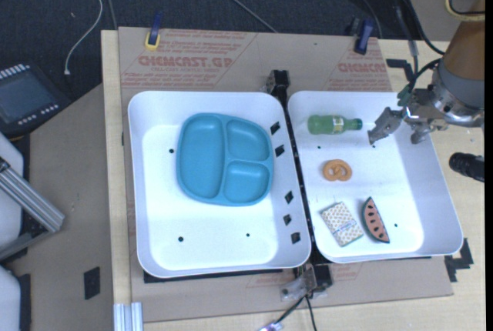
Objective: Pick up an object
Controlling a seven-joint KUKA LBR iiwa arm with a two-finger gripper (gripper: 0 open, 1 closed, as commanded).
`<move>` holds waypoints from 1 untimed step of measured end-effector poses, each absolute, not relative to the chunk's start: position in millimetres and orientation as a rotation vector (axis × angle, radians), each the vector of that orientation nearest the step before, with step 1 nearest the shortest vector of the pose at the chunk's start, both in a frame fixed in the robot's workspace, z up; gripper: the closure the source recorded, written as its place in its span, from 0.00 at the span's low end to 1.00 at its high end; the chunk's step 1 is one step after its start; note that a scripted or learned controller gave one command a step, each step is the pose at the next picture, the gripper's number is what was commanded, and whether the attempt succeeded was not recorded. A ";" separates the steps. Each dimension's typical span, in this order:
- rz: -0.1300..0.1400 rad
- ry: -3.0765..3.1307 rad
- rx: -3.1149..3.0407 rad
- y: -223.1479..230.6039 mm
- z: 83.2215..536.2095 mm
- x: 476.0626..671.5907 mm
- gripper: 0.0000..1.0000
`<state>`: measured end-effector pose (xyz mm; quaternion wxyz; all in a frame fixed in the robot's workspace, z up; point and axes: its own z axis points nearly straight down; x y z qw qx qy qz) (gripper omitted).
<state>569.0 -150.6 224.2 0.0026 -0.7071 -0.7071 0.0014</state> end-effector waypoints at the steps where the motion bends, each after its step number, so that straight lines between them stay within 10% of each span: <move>1: 0.006 -2.216 -2.216 -147.8 161.1 565.0 0.00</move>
